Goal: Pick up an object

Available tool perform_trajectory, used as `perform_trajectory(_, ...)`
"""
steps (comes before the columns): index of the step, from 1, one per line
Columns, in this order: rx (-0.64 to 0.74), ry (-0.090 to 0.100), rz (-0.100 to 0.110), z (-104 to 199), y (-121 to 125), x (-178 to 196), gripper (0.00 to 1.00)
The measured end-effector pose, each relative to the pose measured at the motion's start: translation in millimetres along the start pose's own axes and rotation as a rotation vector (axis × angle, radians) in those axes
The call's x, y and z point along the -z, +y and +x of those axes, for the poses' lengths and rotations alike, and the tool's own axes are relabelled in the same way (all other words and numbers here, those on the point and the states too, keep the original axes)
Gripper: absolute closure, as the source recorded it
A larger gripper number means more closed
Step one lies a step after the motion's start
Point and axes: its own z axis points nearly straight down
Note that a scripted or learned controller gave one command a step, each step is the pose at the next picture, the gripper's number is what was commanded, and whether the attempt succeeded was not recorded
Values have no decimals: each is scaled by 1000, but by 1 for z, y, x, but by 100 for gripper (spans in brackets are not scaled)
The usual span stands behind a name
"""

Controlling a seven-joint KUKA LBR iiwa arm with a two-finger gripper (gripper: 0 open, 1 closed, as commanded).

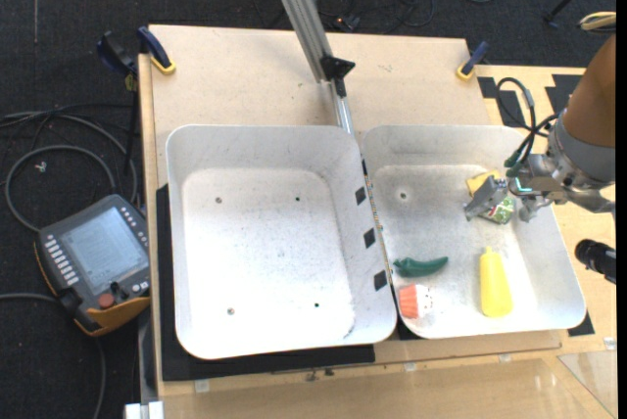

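One end effector (502, 197), on one arm (588, 128). One worktop (411, 74), with two white bins: near bin (554, 256) under the end effector, far bin (196, 153) well apart from it, away from the arm.

Five small things in the near bin:
- one yellow piece (478, 182) just beside the end effector
- one green-and-white item (504, 212) right at the end effector
- one yellow bottle (495, 282) near it, toward the front
- one green pepper shape (421, 264) farther off
- one red-and-white block (415, 302) farthest

Two blue-and-yellow clamps at the worktop's back corners: near clamp (472, 60), far clamp (157, 50). One metal pole (299, 1). One handheld pendant (93, 256), beyond the far bin.
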Motion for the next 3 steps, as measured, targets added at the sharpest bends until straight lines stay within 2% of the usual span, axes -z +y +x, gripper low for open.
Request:
perform_trajectory(1,-1,-1,-4,0,1,2,0)
perform_trajectory(2,-3,0,1,-5,3,-43,0)
perform_trajectory(3,-3,1,3,-3,-6,-104,0)
